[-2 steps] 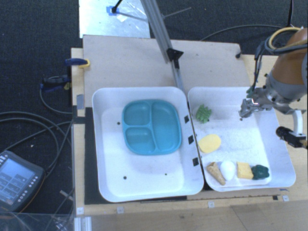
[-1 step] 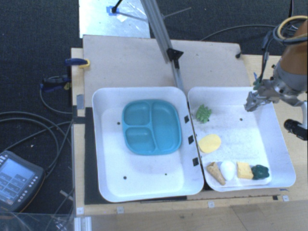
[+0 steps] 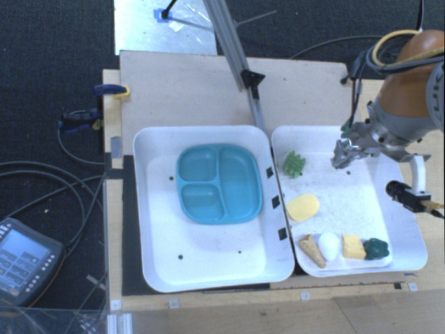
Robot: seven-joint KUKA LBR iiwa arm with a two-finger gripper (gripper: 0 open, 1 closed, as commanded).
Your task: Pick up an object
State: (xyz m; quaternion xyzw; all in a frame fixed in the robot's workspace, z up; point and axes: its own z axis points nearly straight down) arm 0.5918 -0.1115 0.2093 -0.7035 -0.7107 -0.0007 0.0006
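Tool over upper part of right bin, nothing visibly between fingers; open or shut can't be told. Green piece near bin's upper left, well left of tool. Yellow disc below it. Along bottom edge: cone, white egg, yellow block, dark green piece. Teal tray in left bin.

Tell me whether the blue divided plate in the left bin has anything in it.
Empty. The blue three-compartment plastic plate lies flat in the left white bin, and all three of its compartments show bare blue bottoms.
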